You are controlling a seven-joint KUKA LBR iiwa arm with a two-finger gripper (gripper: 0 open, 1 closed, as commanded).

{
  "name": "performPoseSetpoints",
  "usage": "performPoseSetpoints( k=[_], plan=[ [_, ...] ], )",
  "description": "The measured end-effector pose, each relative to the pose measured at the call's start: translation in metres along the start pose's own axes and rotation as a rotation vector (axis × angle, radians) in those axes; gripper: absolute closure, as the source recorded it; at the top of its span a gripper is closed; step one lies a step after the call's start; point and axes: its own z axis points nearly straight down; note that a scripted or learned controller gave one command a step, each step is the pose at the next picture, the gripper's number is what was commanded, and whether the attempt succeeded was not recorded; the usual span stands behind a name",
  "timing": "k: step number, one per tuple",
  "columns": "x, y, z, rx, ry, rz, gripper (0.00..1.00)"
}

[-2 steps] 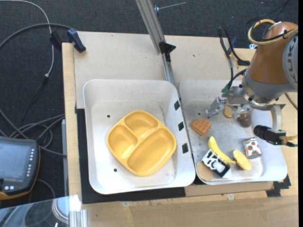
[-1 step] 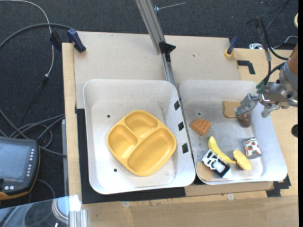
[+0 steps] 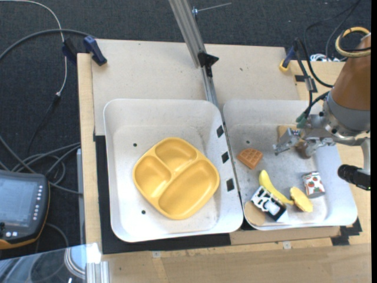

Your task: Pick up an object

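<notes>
Partly cropped arm (image 3: 353,81), jaws' grip unclear

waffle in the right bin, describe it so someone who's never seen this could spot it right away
Look in the right bin, at its left side near the wall it shares with the left bin. The waffle lies there alone, up and left of the banana. It is the one small orange-brown piece with a grid of squares on top; its neighbours are yellow or carry printed labels.
</notes>
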Motion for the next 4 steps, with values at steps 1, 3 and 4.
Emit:
performPoseSetpoints(
  k=[1,3,4],
  plan=[
    [0.03,0.042,0.052,-0.003,0.0,-0.004,0.0],
    [-0.018,0.038,-0.033,-0.007,-0.003,0.001,0.0],
    [0.013,0.071,0.011,-0.003,0.0,-0.003,0.0]
  ],
)
